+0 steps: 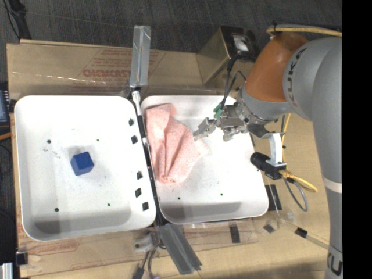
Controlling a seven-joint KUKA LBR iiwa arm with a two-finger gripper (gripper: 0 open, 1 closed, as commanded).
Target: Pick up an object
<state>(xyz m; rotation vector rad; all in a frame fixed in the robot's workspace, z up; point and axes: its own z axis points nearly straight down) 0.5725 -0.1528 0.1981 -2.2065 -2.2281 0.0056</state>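
Looking down on two shallow white bins side by side. Lying in the right bin (250,196), along its left wall, a pink cloth (168,147), crumpled and folded into a long bundle running from far to near. Resting in the left bin (35,214), a bit left of the middle, a small blue cube (82,163), well apart from every wall.

Reaching in from the right, the grey arm (317,92) with its orange band. Hanging over the right bin, toward its far side, the gripper (212,127), just beside the right edge of the cloth. Pointing toward the cloth, one finger (202,129); impossible to tell from this slanted view how the fingers are standing, and nothing appearing between them. Not yet picking up anything, by the look of it.

Judging the cloth as the nearest thing to take: probably very light, soft and limp, not fragile, sagging and unfolding when lifted. Best pinching a raised fold or ridge near the middle of the bundle, not a flat thin edge, which may be slipping out. Judging the cube as stiff, light and smooth, needing a grip on two opposite flat faces
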